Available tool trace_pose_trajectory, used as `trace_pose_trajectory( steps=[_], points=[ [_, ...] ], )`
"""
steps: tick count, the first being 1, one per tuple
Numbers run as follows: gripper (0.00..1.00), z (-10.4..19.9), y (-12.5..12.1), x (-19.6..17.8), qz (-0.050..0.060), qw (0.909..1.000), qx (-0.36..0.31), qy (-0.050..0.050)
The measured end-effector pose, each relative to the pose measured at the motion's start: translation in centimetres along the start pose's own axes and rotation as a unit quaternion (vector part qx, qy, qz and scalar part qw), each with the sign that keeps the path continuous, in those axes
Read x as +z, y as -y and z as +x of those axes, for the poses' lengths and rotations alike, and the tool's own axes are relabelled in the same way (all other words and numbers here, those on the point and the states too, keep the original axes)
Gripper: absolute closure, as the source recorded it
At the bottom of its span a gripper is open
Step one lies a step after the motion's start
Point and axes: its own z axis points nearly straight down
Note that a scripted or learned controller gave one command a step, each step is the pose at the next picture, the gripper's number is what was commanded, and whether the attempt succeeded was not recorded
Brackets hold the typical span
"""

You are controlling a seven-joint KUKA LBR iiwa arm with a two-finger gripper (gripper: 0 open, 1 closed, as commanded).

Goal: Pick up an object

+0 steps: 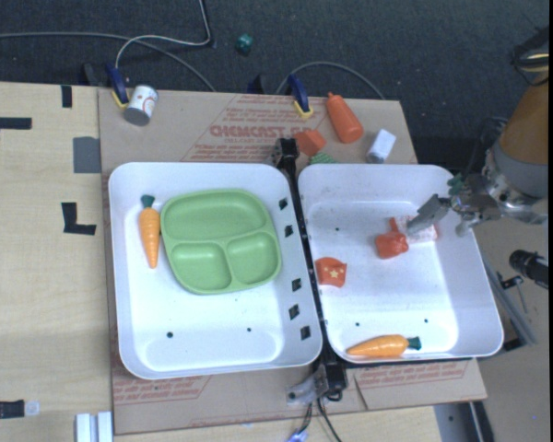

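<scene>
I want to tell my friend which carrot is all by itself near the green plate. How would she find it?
Look at the left white bin, the one holding the green divided plate. Just left of that plate, by the bin's left wall, lies a small orange carrot with its green top pointing away from you. The other carrot is in the right bin, lying sideways along the near edge.

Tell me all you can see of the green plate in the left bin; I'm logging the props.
The green plate is a pale green, rounded-square tray that looks like plastic, moulded into three compartments: one wide across the top, two smaller below. It lies flat, slightly rotated, in the upper middle of the left bin. An orange carrot lies just beside its left rim.
</scene>
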Motion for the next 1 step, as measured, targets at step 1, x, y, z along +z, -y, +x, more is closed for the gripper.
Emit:
trace_pose_trajectory(
  steps=[1],
  points=[
    [0.0, 1.94, -5.83, 12.9, -0.007, 1.0, 0.0, 0.003]
  ],
)
